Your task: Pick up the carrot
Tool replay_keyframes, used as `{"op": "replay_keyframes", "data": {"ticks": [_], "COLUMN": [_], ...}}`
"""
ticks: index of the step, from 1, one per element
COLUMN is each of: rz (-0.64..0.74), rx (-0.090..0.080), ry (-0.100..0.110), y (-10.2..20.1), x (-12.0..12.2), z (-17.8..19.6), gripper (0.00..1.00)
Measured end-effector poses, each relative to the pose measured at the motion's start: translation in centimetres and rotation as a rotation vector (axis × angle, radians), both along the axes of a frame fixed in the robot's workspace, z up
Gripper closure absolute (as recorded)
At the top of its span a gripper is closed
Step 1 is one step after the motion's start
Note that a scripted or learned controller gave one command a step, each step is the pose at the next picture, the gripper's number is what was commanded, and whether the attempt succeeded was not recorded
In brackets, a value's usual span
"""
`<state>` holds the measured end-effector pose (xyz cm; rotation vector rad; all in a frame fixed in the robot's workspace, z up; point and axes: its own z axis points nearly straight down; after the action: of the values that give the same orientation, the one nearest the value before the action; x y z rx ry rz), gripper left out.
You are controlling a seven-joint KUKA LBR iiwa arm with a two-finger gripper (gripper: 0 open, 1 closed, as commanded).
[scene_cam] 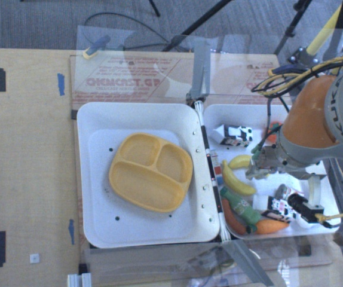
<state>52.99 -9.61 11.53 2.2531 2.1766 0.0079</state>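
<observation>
The orange carrot [271,226] lies along the front wall of the right bin [214,113], partly under a green toy [244,208]. My gripper [260,165] hangs over the middle of that bin, just right of a yellow banana [236,180] and some way behind the carrot. The grey wrist and its orange band [308,119] cover the right half of the bin. Nothing shows as held.
A black-and-white cow toy [236,135] stands at the back of the right bin, with a small red-orange piece [271,132] beside it. The left bin [94,178] holds a yellow divided plate [151,172]. A ridge separates the two bins.
</observation>
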Motion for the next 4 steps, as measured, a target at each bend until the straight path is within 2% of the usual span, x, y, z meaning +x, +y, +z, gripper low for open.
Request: {"op": "replay_keyframes", "data": {"ticks": [1,2,3,4], "rz": [-0.247,-0.503,0.063,0.380], "rx": [0.003,0.004,0.001,-0.003], "ry": [0.009,0.009,0.006,0.005], "y": [3.6,4.9,6.5,-1.6], "x": [2.8,-4.3,-1.7,-0.7], "z": [12.1,20.3,20.2,27.4], "gripper": [1.00,1.00,1.00,1.00]}}
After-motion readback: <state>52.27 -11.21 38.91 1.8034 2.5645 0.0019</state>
